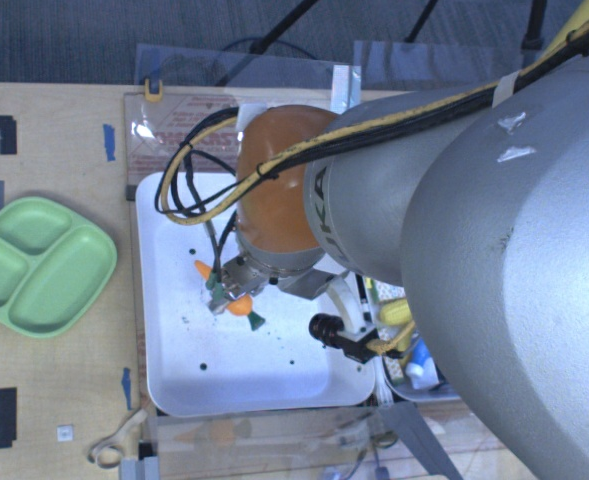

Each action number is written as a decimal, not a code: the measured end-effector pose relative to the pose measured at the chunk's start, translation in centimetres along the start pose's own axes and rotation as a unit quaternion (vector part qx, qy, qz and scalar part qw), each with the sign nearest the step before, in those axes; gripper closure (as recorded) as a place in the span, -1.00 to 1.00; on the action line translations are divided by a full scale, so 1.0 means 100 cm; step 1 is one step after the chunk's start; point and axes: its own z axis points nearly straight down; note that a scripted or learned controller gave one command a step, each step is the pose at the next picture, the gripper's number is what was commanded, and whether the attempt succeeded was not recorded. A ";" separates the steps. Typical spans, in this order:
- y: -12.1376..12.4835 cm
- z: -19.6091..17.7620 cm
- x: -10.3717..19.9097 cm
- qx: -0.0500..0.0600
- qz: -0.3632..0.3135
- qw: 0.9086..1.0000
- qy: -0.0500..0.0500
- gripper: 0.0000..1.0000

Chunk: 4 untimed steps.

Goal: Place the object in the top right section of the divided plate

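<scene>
My jaws' state I cannot tell; my gripper (221, 293) sits over a carrot (236, 305) in the bin (274, 383). Another carrot (204, 268) lies at eleven o'clock, long axis toward five. The plate (42, 266) lies at nine.

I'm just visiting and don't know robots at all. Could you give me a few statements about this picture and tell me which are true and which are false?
1. The green divided plate sits inside a white bin. False: it lies on the wooden bench, left of the bin.
2. The tool is down in the white bin. True.
3. Small orange carrots lie beside the tool. True.
4. A carrot already rests in the plate. False: its sections show only green.
5. The arm has an orange band. True.
</scene>
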 end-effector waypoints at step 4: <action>-0.023 0.077 0.022 -0.008 -0.408 0.913 -0.006 1.00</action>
